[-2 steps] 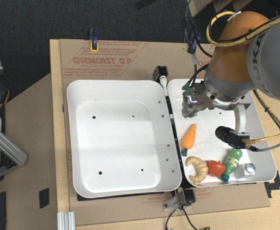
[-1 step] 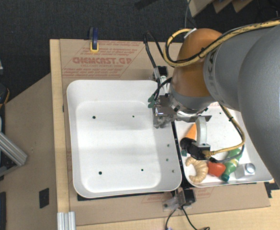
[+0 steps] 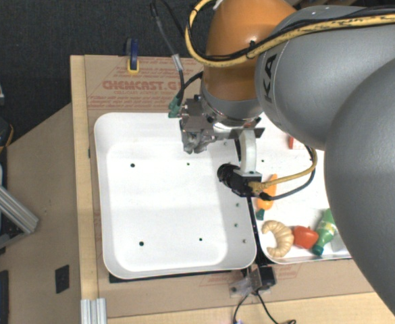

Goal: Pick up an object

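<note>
Overhead, my grey arm (image 3: 346, 100) swept in from the right and covered most of the right bin (image 3: 278, 254), with the orange band (image 3: 241, 39) bulging above the wrist and a yellow cable looped around it. My gripper (image 3: 196, 142) hung low over the upper right part of the left bin (image 3: 163, 201), near that bin's far rim; whether its tips were spread or pressed together I could not tell, since they were dark and blurred against the white floor, and nothing showed between them. The left bin lay broad and white on the brown board (image 3: 116, 79), its floor marked by a few small dark dots. Beside it, in the near corner of the right bin, the objects sat well apart from my gripper: a tan croissant (image 3: 279, 237), a red piece (image 3: 306, 235) just beside it, a green piece (image 3: 326, 229) at the arm's edge, and an orange piece (image 3: 268, 187) farther up, close to a black fitting (image 3: 234, 179) on my cable.
</note>
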Robot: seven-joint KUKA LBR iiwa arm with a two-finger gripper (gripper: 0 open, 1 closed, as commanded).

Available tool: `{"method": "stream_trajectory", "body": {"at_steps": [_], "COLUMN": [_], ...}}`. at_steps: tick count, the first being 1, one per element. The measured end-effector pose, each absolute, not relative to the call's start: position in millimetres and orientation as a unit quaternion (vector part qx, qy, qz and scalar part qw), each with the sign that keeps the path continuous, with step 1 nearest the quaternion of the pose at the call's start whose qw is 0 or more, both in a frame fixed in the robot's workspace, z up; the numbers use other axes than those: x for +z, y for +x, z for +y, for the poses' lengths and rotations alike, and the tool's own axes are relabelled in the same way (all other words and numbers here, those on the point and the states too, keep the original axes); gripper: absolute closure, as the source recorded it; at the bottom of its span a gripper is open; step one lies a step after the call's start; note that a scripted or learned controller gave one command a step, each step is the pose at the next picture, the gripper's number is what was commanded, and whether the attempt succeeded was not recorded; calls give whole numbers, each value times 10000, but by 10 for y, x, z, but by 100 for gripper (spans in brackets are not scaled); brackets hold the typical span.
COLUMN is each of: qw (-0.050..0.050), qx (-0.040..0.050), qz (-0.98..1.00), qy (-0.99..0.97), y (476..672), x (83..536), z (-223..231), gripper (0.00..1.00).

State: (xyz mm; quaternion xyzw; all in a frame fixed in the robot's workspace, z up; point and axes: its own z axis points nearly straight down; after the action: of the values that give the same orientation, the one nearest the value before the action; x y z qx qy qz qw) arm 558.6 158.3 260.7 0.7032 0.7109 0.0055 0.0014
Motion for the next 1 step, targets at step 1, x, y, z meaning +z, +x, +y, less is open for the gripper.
{"method": "stream_trajectory", "body": {"at_steps": [1], "qw": [14], "qx": [6], "qz": [7081], "qy": [7061], "y": [5581], "x": [2664], "z": [1519], "gripper": [100]}}
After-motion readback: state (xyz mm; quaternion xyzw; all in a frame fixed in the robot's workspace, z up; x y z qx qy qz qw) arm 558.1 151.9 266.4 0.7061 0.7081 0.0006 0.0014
